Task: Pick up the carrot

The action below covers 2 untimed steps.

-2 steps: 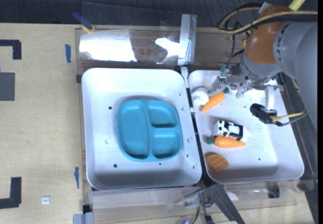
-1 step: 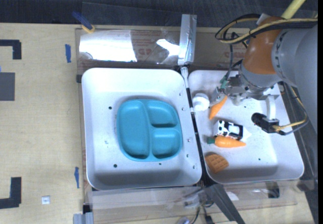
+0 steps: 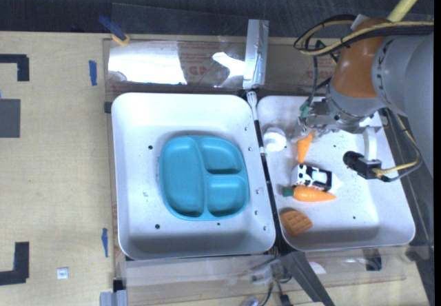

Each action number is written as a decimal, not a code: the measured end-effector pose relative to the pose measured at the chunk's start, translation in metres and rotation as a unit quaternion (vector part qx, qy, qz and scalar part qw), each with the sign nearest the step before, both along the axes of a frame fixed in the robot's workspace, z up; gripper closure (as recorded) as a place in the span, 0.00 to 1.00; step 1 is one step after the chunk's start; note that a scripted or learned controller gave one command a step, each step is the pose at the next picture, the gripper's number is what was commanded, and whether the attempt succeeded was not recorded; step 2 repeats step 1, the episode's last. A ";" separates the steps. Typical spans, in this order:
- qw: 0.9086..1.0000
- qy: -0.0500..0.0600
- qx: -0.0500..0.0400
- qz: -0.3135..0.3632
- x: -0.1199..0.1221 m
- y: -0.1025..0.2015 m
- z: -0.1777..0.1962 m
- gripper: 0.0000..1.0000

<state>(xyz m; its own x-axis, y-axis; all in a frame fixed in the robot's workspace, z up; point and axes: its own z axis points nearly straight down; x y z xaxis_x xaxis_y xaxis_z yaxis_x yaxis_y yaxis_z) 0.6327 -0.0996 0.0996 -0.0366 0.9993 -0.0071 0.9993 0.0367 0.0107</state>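
The gripper (image 3: 308,131), its state unclear, hangs in the right bin (image 3: 393,222) just above a carrot (image 3: 303,148); the left bin (image 3: 131,160) holds a blue tray (image 3: 186,174).

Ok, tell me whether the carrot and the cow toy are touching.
Touching: the camera view shows the cow toy lying against the carrot, no gap between.

Slanted overhead view of both bins (image 3: 138,160)

Robotics lab: taped plywood bench (image 3: 48,180), twin white bins (image 3: 131,125).
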 end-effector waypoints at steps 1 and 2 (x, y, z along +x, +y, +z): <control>0.999 0.001 0.005 -0.032 0.036 0.091 0.090 1.00; 0.999 0.001 0.005 -0.032 0.036 0.091 0.090 1.00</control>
